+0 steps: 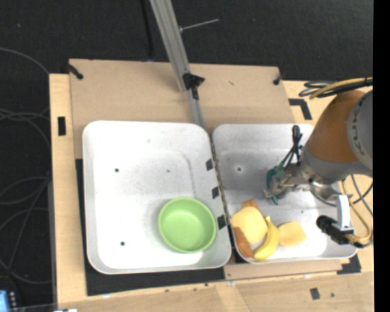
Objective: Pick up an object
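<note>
- Gripper [273, 188] hangs low in the right bin [247, 145]; cannot tell how its jaws stand
- Banana [268, 240] lies near it
- Green bowl [187, 224] sits in left bin [130, 155]

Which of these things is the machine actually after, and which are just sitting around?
Likely part of the job, in the right bin beside the gripper:
- banana
- yellow lump
- yellow and brown piece

Just lying about:
- green bowl in the left bin
- metal pole
</note>
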Controlling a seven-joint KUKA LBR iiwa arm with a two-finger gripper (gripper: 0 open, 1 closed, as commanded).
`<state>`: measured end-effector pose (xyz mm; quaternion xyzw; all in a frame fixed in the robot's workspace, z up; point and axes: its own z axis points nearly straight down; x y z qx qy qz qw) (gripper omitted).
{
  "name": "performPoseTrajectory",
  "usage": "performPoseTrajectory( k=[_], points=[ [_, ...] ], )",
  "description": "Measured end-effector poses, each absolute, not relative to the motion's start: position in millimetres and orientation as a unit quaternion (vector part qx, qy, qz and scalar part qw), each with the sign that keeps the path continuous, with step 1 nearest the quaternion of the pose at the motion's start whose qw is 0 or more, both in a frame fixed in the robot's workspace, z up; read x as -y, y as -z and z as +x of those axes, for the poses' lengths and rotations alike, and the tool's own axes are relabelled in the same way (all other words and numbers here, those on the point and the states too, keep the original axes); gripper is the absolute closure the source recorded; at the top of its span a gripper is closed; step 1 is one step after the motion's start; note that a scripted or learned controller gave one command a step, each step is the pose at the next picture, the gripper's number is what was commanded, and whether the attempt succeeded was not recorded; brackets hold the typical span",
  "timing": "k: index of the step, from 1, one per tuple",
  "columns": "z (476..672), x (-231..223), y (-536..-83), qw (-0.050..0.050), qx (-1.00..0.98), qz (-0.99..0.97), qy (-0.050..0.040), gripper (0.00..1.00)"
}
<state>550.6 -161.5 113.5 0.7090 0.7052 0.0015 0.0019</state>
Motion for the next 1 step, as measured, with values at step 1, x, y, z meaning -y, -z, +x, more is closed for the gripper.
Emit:
performPoseTrajectory(
  k=[1],
  points=[
    [556.1,169.0,-175.4,0.004,-0.708,0.707,-0.0021,1.00]
  ],
)
